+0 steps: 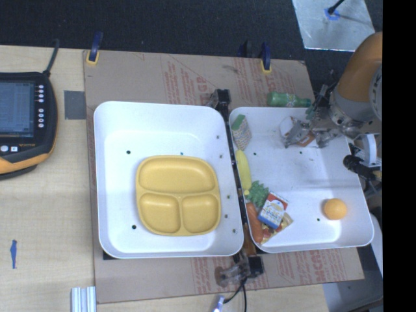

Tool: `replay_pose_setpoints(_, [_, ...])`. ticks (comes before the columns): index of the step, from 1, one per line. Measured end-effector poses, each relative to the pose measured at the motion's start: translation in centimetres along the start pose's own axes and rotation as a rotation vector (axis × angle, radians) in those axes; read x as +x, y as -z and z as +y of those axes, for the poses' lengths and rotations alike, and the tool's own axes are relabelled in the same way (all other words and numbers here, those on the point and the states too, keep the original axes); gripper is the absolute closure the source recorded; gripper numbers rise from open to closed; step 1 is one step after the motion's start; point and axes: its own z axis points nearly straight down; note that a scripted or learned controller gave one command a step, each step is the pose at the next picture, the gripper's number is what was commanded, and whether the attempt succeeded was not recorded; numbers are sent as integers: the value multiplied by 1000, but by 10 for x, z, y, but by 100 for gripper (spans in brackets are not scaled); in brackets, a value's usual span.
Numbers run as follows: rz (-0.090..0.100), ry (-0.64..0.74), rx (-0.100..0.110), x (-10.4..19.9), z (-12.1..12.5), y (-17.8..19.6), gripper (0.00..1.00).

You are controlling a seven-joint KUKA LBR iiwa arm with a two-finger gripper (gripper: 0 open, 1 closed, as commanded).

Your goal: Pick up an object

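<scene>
My gripper (296, 135) hangs low over the far part of the right bin (305, 174), on bare white floor. Along that bin's left wall lie a small carton (241, 132), a yellow corn cob (243, 168), a green leafy piece (259, 192), a colourful snack packet (273, 212) and an orange carrot (253, 221). An orange ball (335, 208) rests near the front right corner, well apart from the gripper. Nothing shows between the gripper's tips.
The left bin (117, 142) holds a yellow divided plate (177, 195). A green bottle (288, 99) lies on the cardboard just behind the right bin. A teach pendant (23, 125) sits at the bench's left. Clamps stand along the cardboard's far edge.
</scene>
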Motion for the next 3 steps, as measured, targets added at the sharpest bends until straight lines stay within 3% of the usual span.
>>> replay_pose_setpoints(3, [-1, 0, 0, 0, 0, -1, 0])
